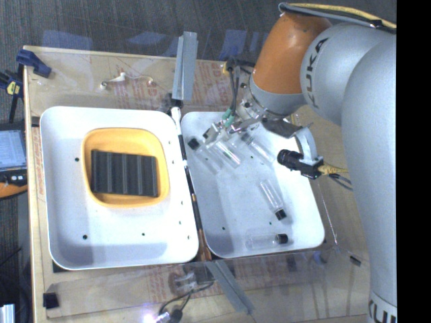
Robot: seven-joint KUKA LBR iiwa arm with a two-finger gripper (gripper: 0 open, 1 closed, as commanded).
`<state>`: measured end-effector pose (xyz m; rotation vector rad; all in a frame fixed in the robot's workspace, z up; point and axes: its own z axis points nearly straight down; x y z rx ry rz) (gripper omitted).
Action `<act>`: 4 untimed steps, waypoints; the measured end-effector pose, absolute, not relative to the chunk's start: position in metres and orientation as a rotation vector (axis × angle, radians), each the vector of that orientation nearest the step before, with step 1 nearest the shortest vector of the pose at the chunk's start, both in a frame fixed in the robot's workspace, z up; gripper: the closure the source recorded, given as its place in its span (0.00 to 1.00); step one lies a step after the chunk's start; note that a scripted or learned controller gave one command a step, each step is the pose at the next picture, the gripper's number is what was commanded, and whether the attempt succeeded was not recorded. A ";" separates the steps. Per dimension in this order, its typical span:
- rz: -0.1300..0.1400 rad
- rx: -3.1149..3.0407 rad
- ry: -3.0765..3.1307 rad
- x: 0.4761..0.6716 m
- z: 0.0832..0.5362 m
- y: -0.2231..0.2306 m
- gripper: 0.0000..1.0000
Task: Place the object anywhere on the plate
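A yellow plate lies in the left white bin, and a dark grey ribbed slab rests on its middle. Several clear tubes with black caps lie in the right white bin: one at mid-right, one by the front wall, and one at the back left, its cap toward the bin divider. My gripper hangs low over the back of the right bin, right above that back-left tube. Its tip is lost among clear parts and glare, and nothing can be made out in its grip.
The grey arm with its orange band covers the right bin's back right corner and the right of the view. A black fitting with a cable juts from the wrist over the bin. A metal rail stands behind the divider.
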<state>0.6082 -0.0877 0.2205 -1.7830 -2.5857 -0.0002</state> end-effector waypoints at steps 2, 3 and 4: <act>0.001 -1.078 -2.948 0.625 0.192 -0.038 1.00; 0.001 -1.079 -2.949 0.625 0.192 -0.039 0.00; 0.002 -1.073 -2.951 0.595 0.191 0.014 0.00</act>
